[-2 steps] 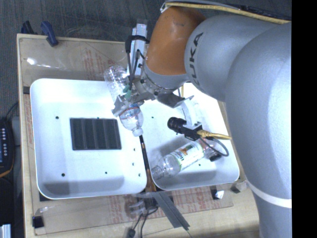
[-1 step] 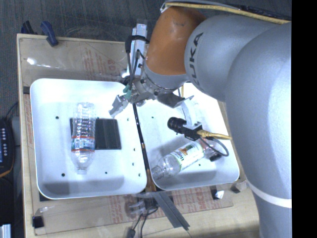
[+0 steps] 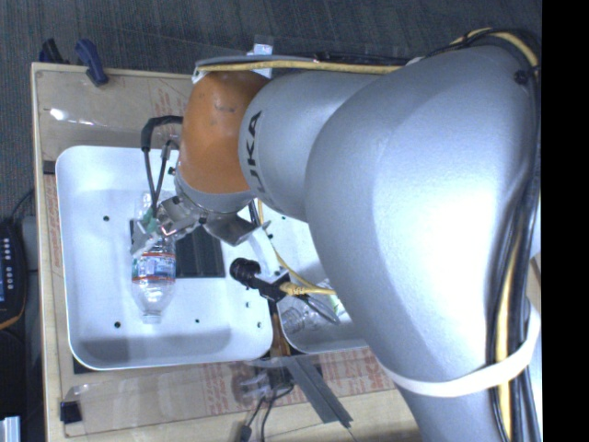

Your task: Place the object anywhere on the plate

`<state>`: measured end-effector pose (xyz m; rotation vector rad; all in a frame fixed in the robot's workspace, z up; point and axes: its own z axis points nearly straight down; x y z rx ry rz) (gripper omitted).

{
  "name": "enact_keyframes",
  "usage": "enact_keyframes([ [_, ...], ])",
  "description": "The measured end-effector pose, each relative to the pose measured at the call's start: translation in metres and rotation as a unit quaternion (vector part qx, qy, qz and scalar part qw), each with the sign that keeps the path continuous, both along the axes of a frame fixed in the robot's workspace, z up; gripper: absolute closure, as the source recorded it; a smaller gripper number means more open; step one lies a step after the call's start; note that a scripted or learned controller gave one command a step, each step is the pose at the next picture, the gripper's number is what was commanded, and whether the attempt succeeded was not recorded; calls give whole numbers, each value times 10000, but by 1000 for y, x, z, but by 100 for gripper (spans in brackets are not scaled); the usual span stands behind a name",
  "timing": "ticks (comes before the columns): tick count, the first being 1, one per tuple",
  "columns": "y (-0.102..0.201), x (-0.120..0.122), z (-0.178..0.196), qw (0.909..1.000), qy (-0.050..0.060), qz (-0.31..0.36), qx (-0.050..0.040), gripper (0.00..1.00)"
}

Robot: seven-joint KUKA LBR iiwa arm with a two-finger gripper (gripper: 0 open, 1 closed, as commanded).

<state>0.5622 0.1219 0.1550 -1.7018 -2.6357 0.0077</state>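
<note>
from the overhead camera view i see my grey arm (image 3: 405, 201) reaching in from the right and covering most of the frame, its orange band (image 3: 216, 132) sitting above the left bin (image 3: 83, 247). the gripper (image 3: 156, 224) hangs low over the middle of that bin, right at the upper end of a clear plastic water bottle (image 3: 154, 279). the wrist body blocks the grasping end, so i cannot tell whether the hand is released, clenched or grasping the bottle; it looks to be touching or just above the bottle's top. the bottle lies on the white bin floor, lengthwise up and down the frame, with a blue and red label around its middle; the print on it is too small for me to read. white lettering runs along the arm beside the orange band, seen edge-on and not clearly legible from here. a black rectangular part (image 3: 198, 254) of the hand sits just right of the bottle. the left bin has bare floor to the left of and below the bottle, and its rim is well apart from it on those sides. the right bin (image 3: 313, 334) is mostly hidden under the arm, with a crumpled clear thing (image 3: 304, 319) in its visible corner. a blue clamp (image 3: 90, 61) grips the bench's far left corner.
</note>
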Motion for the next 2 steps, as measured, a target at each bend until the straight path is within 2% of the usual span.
enact_keyframes([
  [1, 0, 1, 10, 10000, 1, 7, 2, 100],
  [2, -61, 33, 36, 9981, -15, -608, 2, 100],
])
